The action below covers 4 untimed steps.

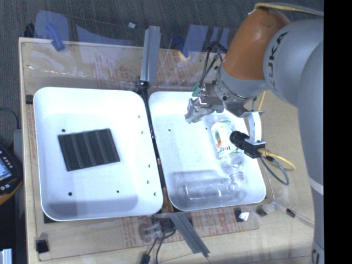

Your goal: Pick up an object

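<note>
Fingers' spread unreadable on the gripper (197, 110), low over the right bin (175, 147) at the far end of the labelled bottle (222, 138); bottle lies flat, nothing visibly gripped, pickup judged not yet done.

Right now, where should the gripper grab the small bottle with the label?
Probably across the labelled body of the small bottle, coming straight down. It lies flat in the right bin, and the gripper is just above-left of it.

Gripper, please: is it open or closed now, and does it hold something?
Gripper: over the right bin, near the top of the labelled clear bottle; open or closed cannot be told, and nothing is visibly held.
</note>
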{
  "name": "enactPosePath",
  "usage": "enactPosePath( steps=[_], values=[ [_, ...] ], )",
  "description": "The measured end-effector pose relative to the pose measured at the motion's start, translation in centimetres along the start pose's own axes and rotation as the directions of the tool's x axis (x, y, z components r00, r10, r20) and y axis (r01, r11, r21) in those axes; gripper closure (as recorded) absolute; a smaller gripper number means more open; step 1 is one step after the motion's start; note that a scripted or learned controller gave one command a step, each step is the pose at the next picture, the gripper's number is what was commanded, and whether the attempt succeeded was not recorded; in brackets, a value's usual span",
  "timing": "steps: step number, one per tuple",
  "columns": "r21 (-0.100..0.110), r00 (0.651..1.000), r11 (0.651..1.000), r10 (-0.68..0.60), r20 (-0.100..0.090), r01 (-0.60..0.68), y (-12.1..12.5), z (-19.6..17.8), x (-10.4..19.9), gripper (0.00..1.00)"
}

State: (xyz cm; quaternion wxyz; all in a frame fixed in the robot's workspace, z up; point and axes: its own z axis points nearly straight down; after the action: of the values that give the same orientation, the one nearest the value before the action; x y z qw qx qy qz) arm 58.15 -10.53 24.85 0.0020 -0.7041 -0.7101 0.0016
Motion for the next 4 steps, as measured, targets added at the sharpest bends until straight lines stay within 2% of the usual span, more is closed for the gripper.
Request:
enactPosePath(
  steps=[1, 2, 3, 4],
  values=[
    [-0.004, 0.998, 0.998, -0.066, 0.001, 0.066, 2.6, -0.1, -3.3, 0.00],
    [0.001, 0.999, 0.999, -0.043, 0.001, 0.043, 3.6, 7.2, -8.6, 0.00],
    [0.000, 0.994, 0.994, -0.105, -0.001, 0.105, 1.2, 7.3, -10.4, 0.00],
    [-0.002, 0.982, 0.982, -0.191, 0.000, 0.191, -2.9, 15.4, -10.4, 0.00]
  ],
)
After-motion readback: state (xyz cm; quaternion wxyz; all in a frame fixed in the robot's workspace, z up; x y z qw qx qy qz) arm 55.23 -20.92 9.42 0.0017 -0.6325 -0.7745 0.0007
